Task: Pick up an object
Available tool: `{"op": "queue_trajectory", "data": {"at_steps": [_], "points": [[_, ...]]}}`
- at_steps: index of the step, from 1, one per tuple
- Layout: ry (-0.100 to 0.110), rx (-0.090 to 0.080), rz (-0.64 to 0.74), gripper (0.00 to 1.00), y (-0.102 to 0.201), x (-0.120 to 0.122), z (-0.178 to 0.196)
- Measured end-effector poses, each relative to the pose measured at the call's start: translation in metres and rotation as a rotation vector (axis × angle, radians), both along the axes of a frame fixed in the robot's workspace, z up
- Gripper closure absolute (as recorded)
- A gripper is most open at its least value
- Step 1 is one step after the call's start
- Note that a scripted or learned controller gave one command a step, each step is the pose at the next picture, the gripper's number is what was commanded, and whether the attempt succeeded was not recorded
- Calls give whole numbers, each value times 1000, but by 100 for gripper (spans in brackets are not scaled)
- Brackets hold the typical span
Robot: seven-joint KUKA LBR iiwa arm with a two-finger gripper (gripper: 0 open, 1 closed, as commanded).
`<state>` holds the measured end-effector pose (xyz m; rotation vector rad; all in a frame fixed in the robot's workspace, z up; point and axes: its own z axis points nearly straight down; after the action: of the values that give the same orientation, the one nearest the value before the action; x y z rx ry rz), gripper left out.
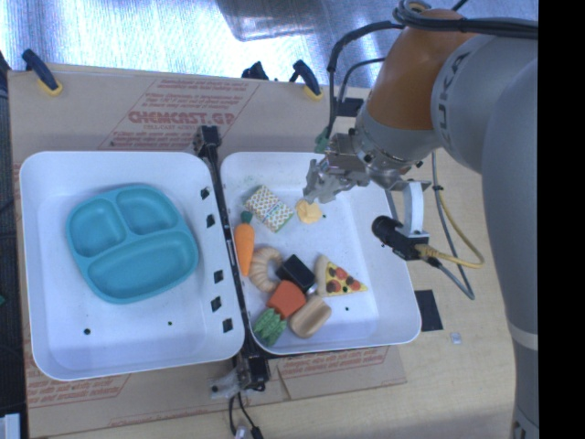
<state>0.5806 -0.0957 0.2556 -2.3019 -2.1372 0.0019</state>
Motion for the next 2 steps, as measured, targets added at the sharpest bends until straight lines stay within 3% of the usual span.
{"op": "queue_trajectory", "data": {"at_steps": [1, 2], "points": [[1, 0, 0, 0, 0, 0, -1], [6, 2, -49, 0, 0, 56, -146]]}}
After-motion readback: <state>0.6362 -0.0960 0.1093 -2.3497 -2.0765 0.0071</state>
